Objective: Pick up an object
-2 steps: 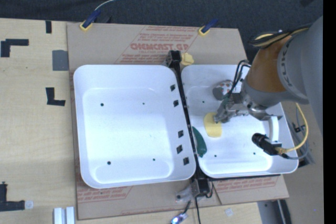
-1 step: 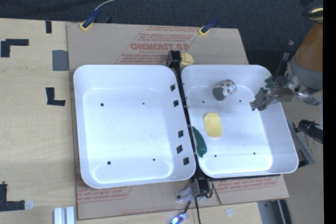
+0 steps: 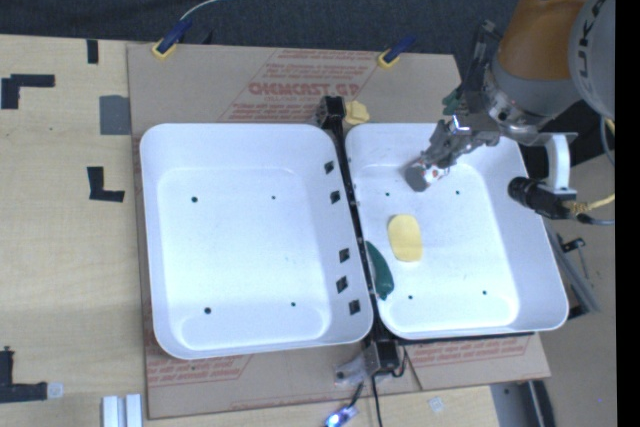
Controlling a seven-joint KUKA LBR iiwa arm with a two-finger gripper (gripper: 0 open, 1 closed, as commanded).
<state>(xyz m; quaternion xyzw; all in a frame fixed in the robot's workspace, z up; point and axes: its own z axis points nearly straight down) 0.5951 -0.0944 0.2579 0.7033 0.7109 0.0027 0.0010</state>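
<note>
A pale yellow oval object (image 3: 405, 238) lies on the floor of the right bin (image 3: 500, 245), near its middle. A dark green curved object (image 3: 380, 269) rests against that bin's left wall, just below and left of the yellow one. My gripper (image 3: 424, 175) hangs over the upper part of the right bin, up and to the right of the yellow object and apart from it. I see nothing held at its tip.
The left bin (image 3: 240, 235) sits beside the right one, with a black divider strip (image 3: 342, 205) between them. Both stand on a cardboard sheet (image 3: 290, 85). A small yellow scrap (image 3: 356, 112) lies at the top of the divider.
</note>
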